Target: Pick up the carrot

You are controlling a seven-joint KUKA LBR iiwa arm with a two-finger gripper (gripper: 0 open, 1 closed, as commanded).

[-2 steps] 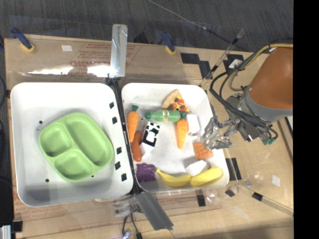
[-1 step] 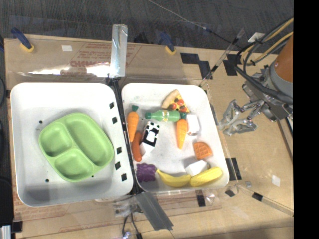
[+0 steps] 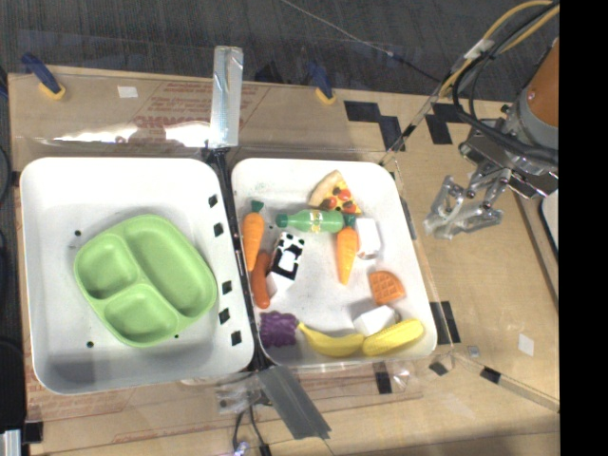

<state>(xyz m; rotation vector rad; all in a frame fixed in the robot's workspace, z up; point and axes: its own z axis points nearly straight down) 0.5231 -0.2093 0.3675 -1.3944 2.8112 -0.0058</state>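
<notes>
- The gripper (image 3: 463,212) is hanging over the bare bench (image 3: 494,293), just outside the right wall of the right bin (image 3: 410,245) and near that bin's far right corner; its metal fingers (image 3: 446,218) are standing spread apart with nothing between them.
- Two carrot-like pieces are lying in the right bin. The clearer carrot (image 3: 346,252) is sitting near the middle, thick end toward the far edge, tip pointing toward the near edge, and touching a green bottle (image 3: 314,220) at its top and a white block (image 3: 368,237) on its right.
- A second carrot (image 3: 253,238) is lying along the bin's left wall, above a reddish sausage-shaped piece (image 3: 261,280).
- The central carrot is looking like a light, stiff plastic toy with a smooth, tapered skin, so it is likely to slide out of a pinch taken near the tip.
- The thick upper half is offering the better hold, with the fingers closing across its width; the white block beside it is leaving little room on that side.
- A pizza slice (image 3: 332,190), a banana (image 3: 361,338) and a purple grape bunch (image 3: 278,328) are lying nearer the bin's edges.
</notes>
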